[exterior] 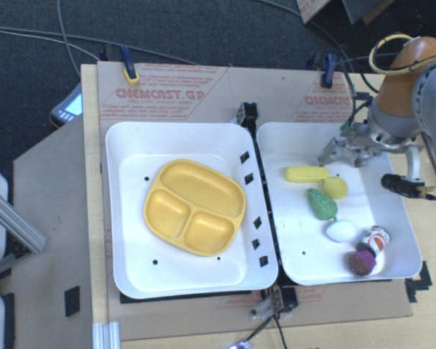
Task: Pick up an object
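Note:
The right bin [400,217] holds several small objects: a yellow corn cob [307,174], a yellow round fruit [336,187], a green bumpy piece [322,203], a white egg [341,231], a purple piece [361,262] and a small red-and-white item [378,240]. My gripper [334,154] hangs over the bin's back part, just above and to the right of the corn cob. I see nothing held in it. The grey arm with its orange band [414,57] comes in from the upper right.
The left bin [123,195] holds a yellow divided plate [195,206]. A black divider with clips [253,187] runs between the bins. Clamps [129,70] pin the cardboard at the back. Cables trail near the arm's wrist [410,184].

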You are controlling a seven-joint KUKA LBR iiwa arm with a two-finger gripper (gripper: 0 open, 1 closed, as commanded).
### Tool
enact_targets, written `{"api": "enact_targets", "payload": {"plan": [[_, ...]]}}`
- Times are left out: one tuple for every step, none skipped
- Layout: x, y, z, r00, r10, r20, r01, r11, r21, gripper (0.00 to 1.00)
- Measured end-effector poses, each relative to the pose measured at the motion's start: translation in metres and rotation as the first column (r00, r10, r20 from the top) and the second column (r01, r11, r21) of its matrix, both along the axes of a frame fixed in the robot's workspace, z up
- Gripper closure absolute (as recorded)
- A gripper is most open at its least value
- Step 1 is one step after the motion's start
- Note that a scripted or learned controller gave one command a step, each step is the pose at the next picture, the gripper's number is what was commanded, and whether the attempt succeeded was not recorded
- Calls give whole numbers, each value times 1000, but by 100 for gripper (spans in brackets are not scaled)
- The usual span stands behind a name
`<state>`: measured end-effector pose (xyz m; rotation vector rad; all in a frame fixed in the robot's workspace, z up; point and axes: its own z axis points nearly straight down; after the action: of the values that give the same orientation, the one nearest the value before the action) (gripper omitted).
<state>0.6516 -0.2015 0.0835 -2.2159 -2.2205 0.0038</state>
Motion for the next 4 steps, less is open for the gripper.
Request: {"api": "enact_targets", "payload": {"plan": [[2,0,15,1000,1,7,-1,1000,-3,100],[-3,-3,63,1000,-3,11,3,1000,-3,100],[-5,-3,107,1000,-2,10,2,1000,-3,100],[-4,-4,162,1000,-1,11,1,1000,-4,100]]}}
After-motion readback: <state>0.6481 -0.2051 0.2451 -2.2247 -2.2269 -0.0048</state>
